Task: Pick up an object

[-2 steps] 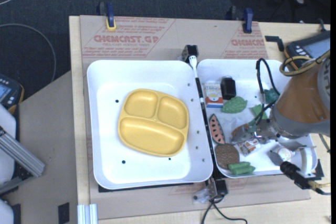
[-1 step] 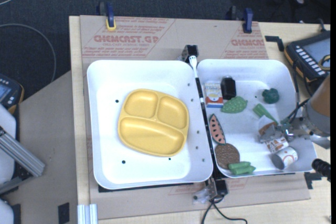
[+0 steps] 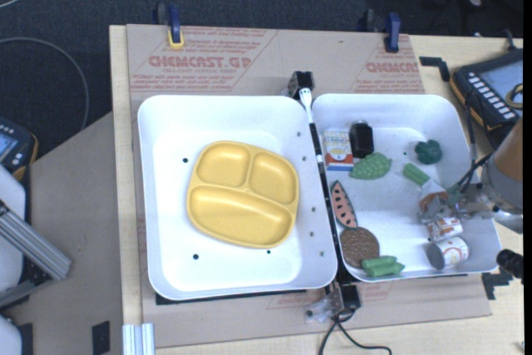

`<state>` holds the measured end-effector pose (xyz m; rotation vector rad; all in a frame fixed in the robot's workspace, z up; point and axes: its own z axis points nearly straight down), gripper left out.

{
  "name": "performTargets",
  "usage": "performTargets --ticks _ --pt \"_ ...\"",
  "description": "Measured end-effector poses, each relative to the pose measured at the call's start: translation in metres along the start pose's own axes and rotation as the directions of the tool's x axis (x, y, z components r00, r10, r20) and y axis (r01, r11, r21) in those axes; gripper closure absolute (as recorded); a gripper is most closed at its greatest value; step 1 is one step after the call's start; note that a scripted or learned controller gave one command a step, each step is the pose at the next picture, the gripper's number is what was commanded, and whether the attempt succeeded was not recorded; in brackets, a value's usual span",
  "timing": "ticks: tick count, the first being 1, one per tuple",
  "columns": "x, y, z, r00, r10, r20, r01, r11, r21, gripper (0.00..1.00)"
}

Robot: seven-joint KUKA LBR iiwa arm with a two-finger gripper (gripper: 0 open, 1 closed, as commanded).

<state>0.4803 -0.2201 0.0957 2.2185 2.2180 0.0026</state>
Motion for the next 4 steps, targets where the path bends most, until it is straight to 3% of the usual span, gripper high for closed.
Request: performTargets --ticks 1,2,3,4 --pt "0.08 0.087 -0.102 1.0 -0.014 -0.001 0.014 1.0 -0.013 1.0" --pt "0.173 0.117 -0.09 1.0 -0.011 -0.006 0.011 1.0 0.0 1.0" --pt "0.245 0.113 -0.117 1.0 -0.008 -0.002 0.008 1.0 -0.002 1.0" --pt "0.282 0.096 -0.16 1.0 -0.005 -0.004 0.005 1.0 -0.002 1.0"
